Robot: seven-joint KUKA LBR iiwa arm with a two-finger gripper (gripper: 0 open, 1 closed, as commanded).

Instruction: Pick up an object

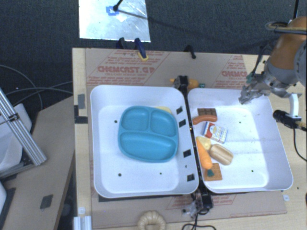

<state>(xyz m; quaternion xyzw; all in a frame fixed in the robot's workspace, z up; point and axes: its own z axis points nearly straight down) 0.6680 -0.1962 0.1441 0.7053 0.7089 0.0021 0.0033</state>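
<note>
At the left we see the left white bin (pixel 103 143), and in it a blue divided plate (pixel 147 133) lying flat near the middle, with a pale yellow thing (pixel 165 109) just showing past its upper right rim. Along the seam between the two bins runs a row of black clips (pixel 183 123).

Moving right, we come to the right white bin (pixel 268 152), whose objects are all crowded against its left side. Nearest the top lies a brown block (pixel 207 114); just below it a small red and white carton (pixel 214 132). Under that sit a pale yellow piece (pixel 203 142), an orange carrot (pixel 204 157) lying lengthwise, and a tan bread roll (pixel 221 154) just beside the carrot. A flat orange-brown piece (pixel 214 172) lies lowest in the cluster.

Farthest right, the gripper (pixel 247 95) hangs over the upper right corner of the right bin, well apart from the clustered objects. We cannot tell whether it is released or clenched, and we see nothing in its grasp.
</note>
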